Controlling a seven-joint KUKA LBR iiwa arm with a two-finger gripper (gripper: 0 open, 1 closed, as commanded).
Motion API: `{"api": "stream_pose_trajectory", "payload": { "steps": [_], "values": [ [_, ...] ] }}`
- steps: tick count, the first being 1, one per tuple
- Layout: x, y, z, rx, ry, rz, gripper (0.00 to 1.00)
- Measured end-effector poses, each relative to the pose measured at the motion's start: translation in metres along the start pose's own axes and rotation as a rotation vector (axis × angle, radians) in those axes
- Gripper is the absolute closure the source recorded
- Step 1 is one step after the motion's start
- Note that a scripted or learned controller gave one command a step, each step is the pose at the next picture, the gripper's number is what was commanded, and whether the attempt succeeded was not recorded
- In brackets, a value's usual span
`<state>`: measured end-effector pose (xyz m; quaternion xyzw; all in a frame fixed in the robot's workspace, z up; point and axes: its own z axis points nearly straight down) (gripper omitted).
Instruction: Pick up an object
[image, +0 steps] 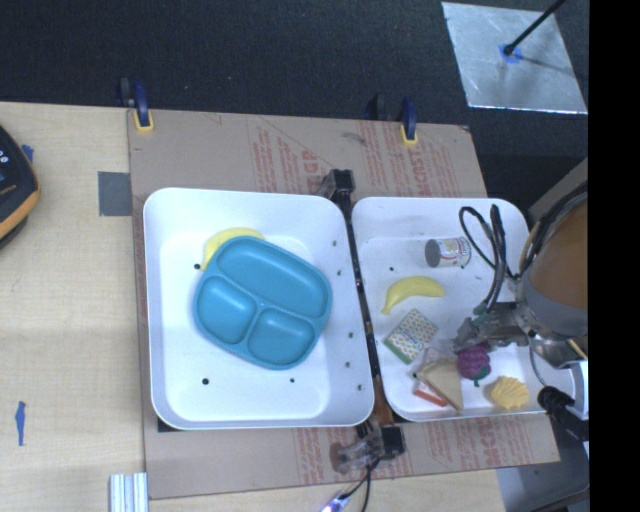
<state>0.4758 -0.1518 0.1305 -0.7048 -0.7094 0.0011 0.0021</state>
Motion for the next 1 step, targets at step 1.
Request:
{"api": "stream_pose_trajectory", "payload": {
  "steps": [1],
  "values": [
    [0.0439,0.0187,-0.0783,-0.002,-0.001,0.002,1.00]
  ]
}}
